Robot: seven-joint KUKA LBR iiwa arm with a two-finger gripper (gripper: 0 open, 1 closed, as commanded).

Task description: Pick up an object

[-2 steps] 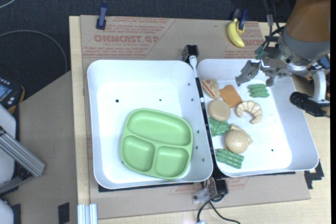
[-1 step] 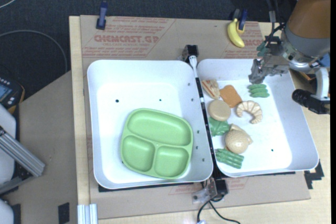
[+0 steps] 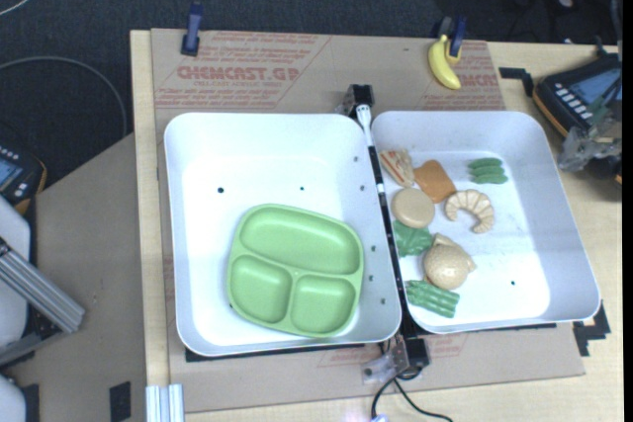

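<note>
Bins sit side by side before us: the left bin [image 3: 198,163] holds a green divided tray [image 3: 295,269] in its near half, and the right bin [image 3: 534,232] holds play food near its left wall, among it a croissant [image 3: 472,208], a round bun [image 3: 412,209], green beans [image 3: 432,297] and an orange piece [image 3: 434,180]. We see a yellow banana [image 3: 444,64] on the bench beyond the right bin. We cannot tell the claw's state.
</note>
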